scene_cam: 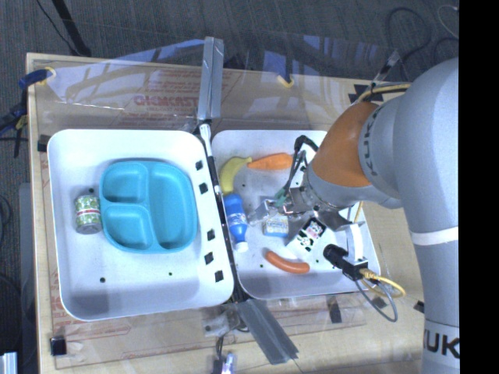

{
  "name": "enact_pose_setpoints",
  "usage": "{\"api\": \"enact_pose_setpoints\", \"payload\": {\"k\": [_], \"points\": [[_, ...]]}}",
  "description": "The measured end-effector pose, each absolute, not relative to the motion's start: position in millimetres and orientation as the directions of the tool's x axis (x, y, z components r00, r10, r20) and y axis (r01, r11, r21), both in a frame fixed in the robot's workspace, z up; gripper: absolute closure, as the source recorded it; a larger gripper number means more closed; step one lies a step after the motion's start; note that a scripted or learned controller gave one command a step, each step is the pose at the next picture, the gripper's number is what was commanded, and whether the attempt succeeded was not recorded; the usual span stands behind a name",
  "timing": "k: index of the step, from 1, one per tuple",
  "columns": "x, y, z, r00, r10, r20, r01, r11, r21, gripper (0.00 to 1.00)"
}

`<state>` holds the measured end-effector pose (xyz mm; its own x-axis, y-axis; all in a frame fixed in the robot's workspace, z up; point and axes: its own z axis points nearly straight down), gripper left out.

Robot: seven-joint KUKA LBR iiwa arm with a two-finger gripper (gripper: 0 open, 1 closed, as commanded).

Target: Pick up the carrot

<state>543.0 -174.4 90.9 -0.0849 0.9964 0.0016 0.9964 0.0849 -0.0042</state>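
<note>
This is a robot lab or test room, not a home. A big grey industrial arm (421, 154) with an orange band reaches over a wooden tabletop (47, 287) that carries two shallow white bins (62, 279) fixed side by side. Clear plastic sheeting (117, 76) is taped across the back, loose cables (382, 287) trail about, and dark carpet (156, 6) lies below.

My arm's grey shell (425, 154) looks smooth and faintly glossy beside its orange band (347, 150), both white bins (66, 287) are glossy moulded plastic, the blue divided tray (148, 205) is smooth matt plastic, and the bench (117, 341) shows pale wood.
</note>
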Motion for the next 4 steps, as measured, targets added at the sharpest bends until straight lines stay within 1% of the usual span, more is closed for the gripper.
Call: {"api": "enact_pose_setpoints", "payload": {"k": [1,2,3,4], "points": [[543.6,-174,100,-0.089,0.996,0.002,0.996,0.089,-0.005,1.00],[611.1,-109,194,-0.078,0.997,0.000,0.997,0.078,0.000,1.00],[635.2,-130,103,0.209,0.978,0.000,0.978,-0.209,-0.006,1.00],[647.7,-134,99,-0.085,0.996,-0.008,0.996,0.085,-0.001,1.00]]}}
